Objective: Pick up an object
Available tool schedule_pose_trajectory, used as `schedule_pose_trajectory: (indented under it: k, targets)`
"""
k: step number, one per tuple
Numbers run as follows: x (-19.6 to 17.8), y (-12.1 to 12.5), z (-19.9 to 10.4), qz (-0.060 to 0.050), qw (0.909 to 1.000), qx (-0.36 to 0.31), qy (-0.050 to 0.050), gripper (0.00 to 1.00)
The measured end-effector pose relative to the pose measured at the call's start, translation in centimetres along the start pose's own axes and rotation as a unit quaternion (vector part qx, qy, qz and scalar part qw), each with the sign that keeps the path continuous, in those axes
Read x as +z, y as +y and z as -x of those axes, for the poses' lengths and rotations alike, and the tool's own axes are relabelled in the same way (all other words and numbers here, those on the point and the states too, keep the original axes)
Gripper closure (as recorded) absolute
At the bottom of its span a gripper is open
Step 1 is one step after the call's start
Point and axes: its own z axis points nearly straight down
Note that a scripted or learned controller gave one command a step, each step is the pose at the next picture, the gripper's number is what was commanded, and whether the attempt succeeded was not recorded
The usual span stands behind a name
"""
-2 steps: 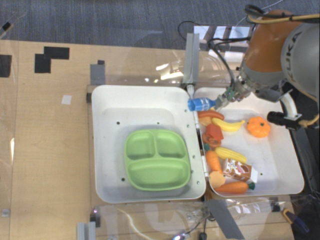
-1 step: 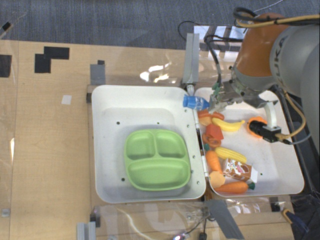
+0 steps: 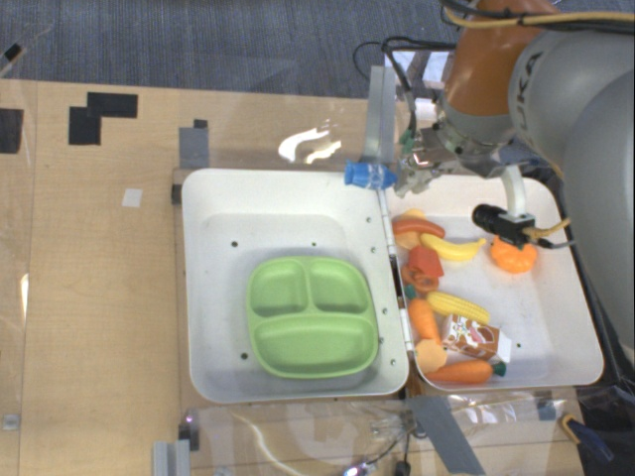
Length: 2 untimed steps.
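- Camera view: the grey arm [image 3: 575, 97] with its orange band reaches in from the right, and the hand [image 3: 410, 170] hangs over the far left corner of the right bin [image 3: 580, 340].
- The wrist hides the hand's tip, so I cannot tell whether it is spread or pressed together, and nothing can be seen in its grip.
- Just beside the hand, on the view's left, a small blue piece [image 3: 362, 175] sits at the far end of the wall between the two bins.
- The things to pick lie in the right bin, all nearer the camera than the hand.
- Closest below the hand is an orange-and-yellow toy [image 3: 409, 225], with a banana [image 3: 453, 250] and a red pepper [image 3: 426, 265] next to it.
- An orange fruit [image 3: 513, 257] lies off to the view's right of the hand, by the banana's tip.
- Farther from the hand, along the dividing wall, are a yellow corn cob [image 3: 459, 306], a carrot [image 3: 424, 319] and a small printed carton [image 3: 474, 337].
- Farthest from the hand, at the near edge, lie a peach-coloured ball [image 3: 430, 355] and a second carrot [image 3: 459, 372].
- The left bin [image 3: 213, 266], on the view's left of the hand, holds a green divided plate [image 3: 313, 315], well apart from the hand.
- Both bins rest on the pale wooden desk [image 3: 89, 296].
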Motion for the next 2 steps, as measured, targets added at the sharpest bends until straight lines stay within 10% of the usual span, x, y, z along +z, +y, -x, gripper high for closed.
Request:
schedule_pose_trajectory:
  k: [2]
  targets:
    - [-1.1, -8.4, -2.3, -0.003, 0.9895, 0.144, 0.001, 1.00]
